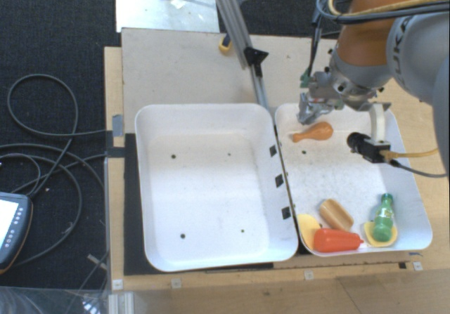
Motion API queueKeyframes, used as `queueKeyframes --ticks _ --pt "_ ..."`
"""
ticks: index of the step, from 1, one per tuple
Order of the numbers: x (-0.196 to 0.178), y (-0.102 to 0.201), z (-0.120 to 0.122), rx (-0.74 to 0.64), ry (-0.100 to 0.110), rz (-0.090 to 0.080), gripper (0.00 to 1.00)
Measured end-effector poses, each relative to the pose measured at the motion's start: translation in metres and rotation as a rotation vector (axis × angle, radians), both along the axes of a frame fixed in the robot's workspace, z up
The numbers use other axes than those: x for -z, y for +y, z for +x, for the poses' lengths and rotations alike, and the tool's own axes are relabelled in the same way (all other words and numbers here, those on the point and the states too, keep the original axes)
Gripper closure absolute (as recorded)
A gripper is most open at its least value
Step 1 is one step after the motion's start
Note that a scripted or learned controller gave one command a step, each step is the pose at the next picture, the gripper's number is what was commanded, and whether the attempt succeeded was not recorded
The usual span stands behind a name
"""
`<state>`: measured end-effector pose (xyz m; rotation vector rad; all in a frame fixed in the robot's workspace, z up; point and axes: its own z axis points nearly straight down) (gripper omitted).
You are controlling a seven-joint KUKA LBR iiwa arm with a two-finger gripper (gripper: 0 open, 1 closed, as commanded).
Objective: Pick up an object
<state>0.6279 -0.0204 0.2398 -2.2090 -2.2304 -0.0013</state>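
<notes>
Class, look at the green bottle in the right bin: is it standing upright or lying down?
Lying down. The green bottle rests lengthwise on the right bin's floor, white cap pointing toward the far side.

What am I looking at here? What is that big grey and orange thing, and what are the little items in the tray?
One camera above the bench looks down at a slant. The grey and orange thing is a robot arm reaching in from the right. Its gripper, a two-finger hand, hangs over the right bin, just above a toy drumstick. I cannot tell whether it grips anything. At that bin's near edge lie a bread roll, a red carrot-like toy, a yellow piece and a green bottle. The left bin sits beside it.
</notes>
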Motion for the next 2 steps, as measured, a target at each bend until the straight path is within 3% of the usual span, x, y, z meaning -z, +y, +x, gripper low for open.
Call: queueKeyframes --ticks 2 --pt "0.01 0.093 -0.047 0.0 0.0 0.0 1.0"
